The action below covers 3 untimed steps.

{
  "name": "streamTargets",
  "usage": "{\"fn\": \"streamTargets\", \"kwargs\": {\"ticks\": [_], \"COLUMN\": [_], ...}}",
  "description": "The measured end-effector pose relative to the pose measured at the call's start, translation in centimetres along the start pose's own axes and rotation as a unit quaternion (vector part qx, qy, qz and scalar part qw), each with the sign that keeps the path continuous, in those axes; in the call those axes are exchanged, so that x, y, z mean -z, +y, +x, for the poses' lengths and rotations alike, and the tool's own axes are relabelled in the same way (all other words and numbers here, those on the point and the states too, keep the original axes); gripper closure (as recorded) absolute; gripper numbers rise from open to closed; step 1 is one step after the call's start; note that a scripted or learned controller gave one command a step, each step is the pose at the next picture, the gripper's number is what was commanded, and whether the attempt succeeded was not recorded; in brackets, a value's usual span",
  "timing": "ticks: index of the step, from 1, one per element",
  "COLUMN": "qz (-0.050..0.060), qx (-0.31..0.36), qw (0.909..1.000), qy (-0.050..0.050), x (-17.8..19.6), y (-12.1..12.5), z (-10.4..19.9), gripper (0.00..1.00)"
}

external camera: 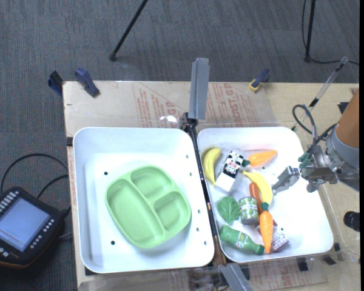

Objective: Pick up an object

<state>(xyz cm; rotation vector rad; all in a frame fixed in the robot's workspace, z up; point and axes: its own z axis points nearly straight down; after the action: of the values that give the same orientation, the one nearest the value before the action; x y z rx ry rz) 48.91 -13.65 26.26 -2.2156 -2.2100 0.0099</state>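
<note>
I am viewing the two-finger gripper (289,179) hanging over the right shallow white bin (312,223), just right of the yellow plastic banana (260,186) lying near that bin's middle. Its fingers are standing open, gripping nothing. An orange plastic carrot (266,229) is lying below the banana; a second yellow banana (211,162) is resting at the bin's left wall. A green divided plastic tray (148,206) is sitting in the left white bin (88,156).
</note>
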Motion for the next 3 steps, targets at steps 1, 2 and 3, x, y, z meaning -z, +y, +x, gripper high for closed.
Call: {"fn": "streamTargets", "kwargs": {"ticks": [1, 2, 3], "qz": [-0.002, -0.003, -0.001], "qx": [-0.029, 0.034, 0.029], "qw": [0.9996, 0.9994, 0.9996], "qy": [0.0, 0.0, 0.001], "x": [-8.6, -17.6, -16.8], "y": [6.1, 5.8, 5.5], "z": [-1.6, -4.1, -4.3], "gripper": [0.0, 0.0, 1.0]}}
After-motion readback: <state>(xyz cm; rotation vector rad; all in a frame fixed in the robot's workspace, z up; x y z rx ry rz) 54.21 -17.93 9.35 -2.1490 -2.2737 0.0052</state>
